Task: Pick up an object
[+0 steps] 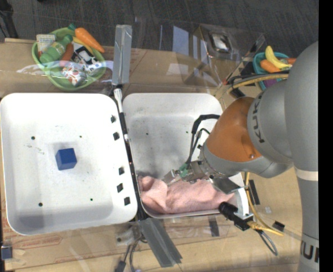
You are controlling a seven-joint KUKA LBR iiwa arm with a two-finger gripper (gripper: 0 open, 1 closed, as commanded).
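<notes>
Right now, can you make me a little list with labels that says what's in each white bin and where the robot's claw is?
left bin: shallow white plastic bin holding one small blue cube near its middle
right bin: shallow white plastic bin with a crumpled pink cloth along its near edge
arm: grey arm with orange band, reaching in from the right
claw: claw low over the pink cloth's upper edge; grip unclear
behind the bins: green bowl of toy food, including an orange carrot
</notes>
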